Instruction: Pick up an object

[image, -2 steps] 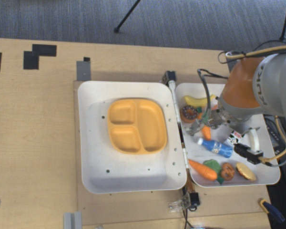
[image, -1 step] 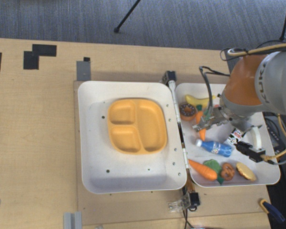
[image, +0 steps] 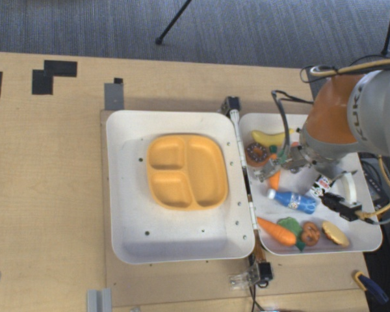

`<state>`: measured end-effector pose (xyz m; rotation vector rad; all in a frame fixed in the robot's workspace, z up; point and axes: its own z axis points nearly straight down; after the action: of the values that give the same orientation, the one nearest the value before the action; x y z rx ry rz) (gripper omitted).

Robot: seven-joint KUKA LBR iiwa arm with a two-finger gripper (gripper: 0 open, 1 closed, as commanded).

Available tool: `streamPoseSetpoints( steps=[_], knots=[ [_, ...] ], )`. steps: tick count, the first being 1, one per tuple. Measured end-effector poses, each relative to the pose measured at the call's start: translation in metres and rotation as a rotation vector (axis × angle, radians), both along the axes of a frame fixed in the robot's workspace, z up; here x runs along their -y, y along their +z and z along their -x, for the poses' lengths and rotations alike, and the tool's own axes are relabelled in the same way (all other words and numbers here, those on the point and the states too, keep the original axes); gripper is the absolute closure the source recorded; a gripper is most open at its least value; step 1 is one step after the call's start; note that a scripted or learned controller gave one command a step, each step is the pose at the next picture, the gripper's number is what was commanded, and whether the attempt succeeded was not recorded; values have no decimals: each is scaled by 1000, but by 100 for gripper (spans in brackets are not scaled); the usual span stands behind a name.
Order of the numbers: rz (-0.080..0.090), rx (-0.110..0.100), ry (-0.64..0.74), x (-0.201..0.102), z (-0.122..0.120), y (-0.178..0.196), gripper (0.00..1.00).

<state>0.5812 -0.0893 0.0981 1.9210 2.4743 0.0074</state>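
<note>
gripper (image: 277,169) is down in the right bin (image: 370,242), low among the toy food at the bin's left side. can't tell its state, the wrist blocks the view. nothing visibly held. candidates: banana (image: 268,138) at the top, brown round piece (image: 257,153) just below it, blue bottle (image: 294,201) lying mid-bin, carrot (image: 277,231) with a green piece (image: 290,225) beside it, cookie-like bits (image: 336,233) at the bottom right. left bin (image: 127,242) holds a yellow divided plate (image: 184,172).

my read: clutter near the gripper is tight. pick one isolated item; the blue bottle looks best. straddle its short axis, descend straight, close fully before lifting, avoid nudging neighbours or the bin wall.
</note>
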Motion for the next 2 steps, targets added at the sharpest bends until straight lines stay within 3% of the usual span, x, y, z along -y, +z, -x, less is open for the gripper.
streamPoseSetpoints(
  steps=[1,2],
  knots=[
    [0,3,1,0,-1,11,100],
    [0,3,1,0,-1,11,0]
  ],
)
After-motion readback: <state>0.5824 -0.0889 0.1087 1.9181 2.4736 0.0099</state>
